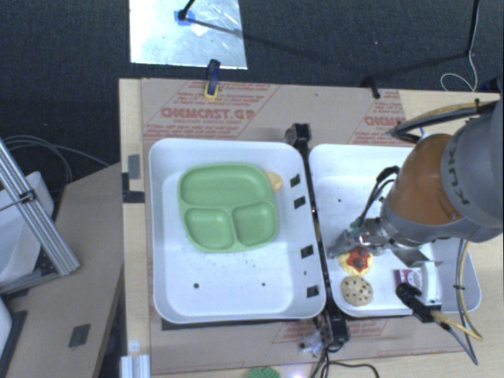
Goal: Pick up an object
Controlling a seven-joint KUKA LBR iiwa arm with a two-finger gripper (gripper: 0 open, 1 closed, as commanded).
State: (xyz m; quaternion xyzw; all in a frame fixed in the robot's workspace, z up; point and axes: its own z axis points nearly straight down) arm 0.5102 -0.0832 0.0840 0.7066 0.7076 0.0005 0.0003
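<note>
My gripper (356, 246) is low in the right bin (339, 172), near its front left part. Directly under and touching it in this view lies a small red and orange object (358, 261); how it sits relative to the gripper is hidden by the wrist. A round speckled cookie (357, 290) lies just in front of that, by the bin's front wall. A small red and white packet (407, 277) rests to the right of the cookie, partly under the arm.
The left bin (169, 290) holds a green divided plate (228, 205) with a yellow item (274, 181) peeking out at its right rear edge. A black divider with clips (307, 211) runs between the bins. The grey arm (449, 187) covers the right bin's right side.
</note>
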